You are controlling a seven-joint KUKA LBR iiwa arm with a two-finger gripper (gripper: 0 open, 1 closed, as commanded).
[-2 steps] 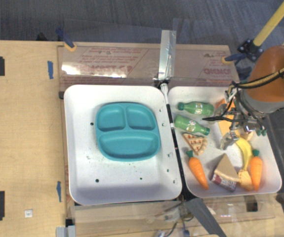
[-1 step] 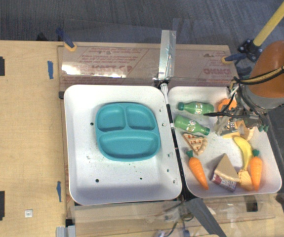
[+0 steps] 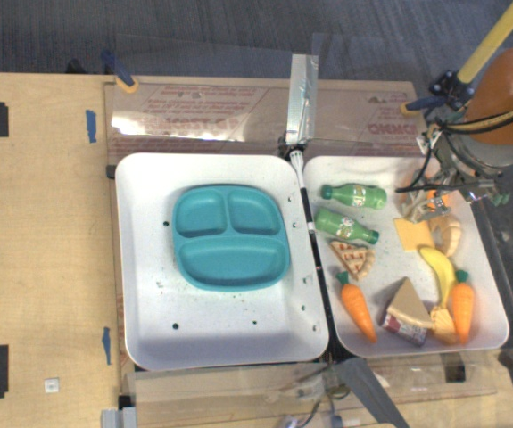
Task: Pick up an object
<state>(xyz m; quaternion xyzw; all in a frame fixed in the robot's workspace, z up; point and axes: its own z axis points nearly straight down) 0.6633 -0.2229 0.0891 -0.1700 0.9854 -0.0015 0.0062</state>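
— Where is your gripper point(image 3: 433, 196)?

— Over the far right corner of my right bin point(image 3: 492, 324), low among cables. Whether it is clenched or released, I cannot tell.

— What lies under it?

— Just near of it a yellow cheese slice point(image 3: 411, 234), a banana point(image 3: 439, 273), then a carrot point(image 3: 461, 308) at the near right. Left of those, two green bottles point(image 3: 352, 195) by the divider, a pizza slice point(image 3: 352, 259), another carrot point(image 3: 358, 311) and a wedge sandwich point(image 3: 408, 303).

— And beyond?

— The left bin point(image 3: 140, 328) holds a teal divided plate point(image 3: 230, 237). Both bins sit on a pale wooden bench point(image 3: 37, 239) with black tape marks; far of it, dark grey carpet point(image 3: 194, 12).
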